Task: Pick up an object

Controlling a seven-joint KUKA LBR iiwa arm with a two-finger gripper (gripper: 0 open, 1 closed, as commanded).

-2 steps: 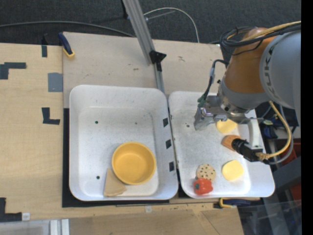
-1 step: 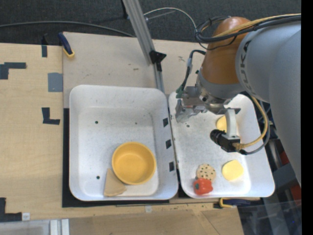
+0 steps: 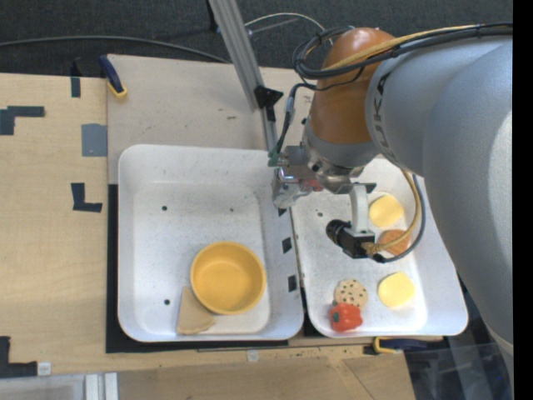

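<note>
I have one fixed camera above the light wooden bench (image 3: 50,223), looking down at a slant. It frames both shallow white plastic bins, the left bin (image 3: 141,173) and the right bin (image 3: 445,307), fairly close. The bulky grey arm with the orange band (image 3: 354,90) enters from the right (it blocks part of the right bin).

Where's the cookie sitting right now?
The cookie lies in the right bin, near its front edge, just above the red toy and left of a yellow disc.
</note>
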